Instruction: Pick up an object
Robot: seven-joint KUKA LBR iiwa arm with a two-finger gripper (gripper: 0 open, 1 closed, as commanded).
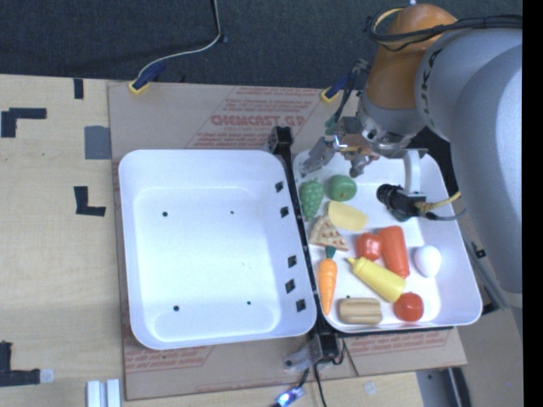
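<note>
**Toy food waits just below the gripper in the right bin**

Toy food is piled in the right bin; nearest the gripper are a round green piece and a darker, bumpy green piece, both lying just below and slightly toward the viewer from the fingertips; a yellow wedge sits beyond them, farther from the gripper. The gripper is seen hovering at the bin's far left corner, beside the divider between bins; nothing is seen between its fingers, and how far they are parted cannot be told. The round green piece has no clear long axis, so a short descent toward it is judged the likeliest move; the left bin is well apart on the counter.
</note>
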